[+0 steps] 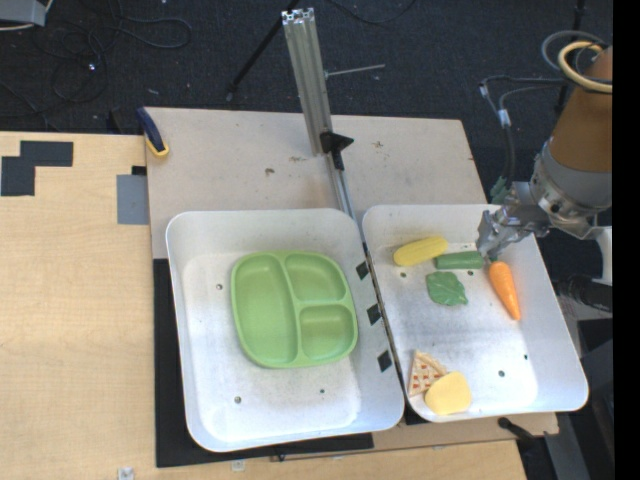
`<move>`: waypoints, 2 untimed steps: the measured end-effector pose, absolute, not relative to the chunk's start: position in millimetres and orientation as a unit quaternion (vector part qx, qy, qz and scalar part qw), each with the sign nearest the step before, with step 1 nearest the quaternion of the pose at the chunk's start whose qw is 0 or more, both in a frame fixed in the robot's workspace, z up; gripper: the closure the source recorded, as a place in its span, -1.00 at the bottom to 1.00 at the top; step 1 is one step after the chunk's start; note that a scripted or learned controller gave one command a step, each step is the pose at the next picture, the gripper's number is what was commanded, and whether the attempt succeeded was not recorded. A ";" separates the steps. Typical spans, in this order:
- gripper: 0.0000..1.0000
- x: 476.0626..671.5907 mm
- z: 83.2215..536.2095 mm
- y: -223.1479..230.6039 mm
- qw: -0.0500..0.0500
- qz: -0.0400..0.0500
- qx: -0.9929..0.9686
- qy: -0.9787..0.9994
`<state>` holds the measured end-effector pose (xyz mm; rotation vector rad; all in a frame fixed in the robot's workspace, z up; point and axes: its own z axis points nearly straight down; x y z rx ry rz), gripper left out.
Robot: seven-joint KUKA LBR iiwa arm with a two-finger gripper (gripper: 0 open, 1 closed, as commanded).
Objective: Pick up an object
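The right bin point(545, 368) holds several toy foods: a yellow corn-like piece point(420, 250), a green stick-shaped piece point(458, 261), a green leaf point(446, 288), an orange carrot point(504, 288), a waffle piece point(425, 373) and a yellow chunk point(449, 393). My gripper point(492, 241) hangs low at the bin's far right side, just above the carrot's top end and beside the right end of the green stick. I see nothing held between its parts.
The left bin point(200, 368) carries a green divided plate point(294, 308). A metal post point(308, 78) rises behind the bins. Black clips point(372, 313) sit along the seam between the bins. A wooden board lies at the left.
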<state>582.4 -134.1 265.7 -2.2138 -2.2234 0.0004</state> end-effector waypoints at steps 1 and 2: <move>1.00 565.1 267.3 -85.1 0.002 0.000 -0.705 -0.709; 1.00 552.2 253.6 -41.9 0.002 0.001 -0.706 -0.708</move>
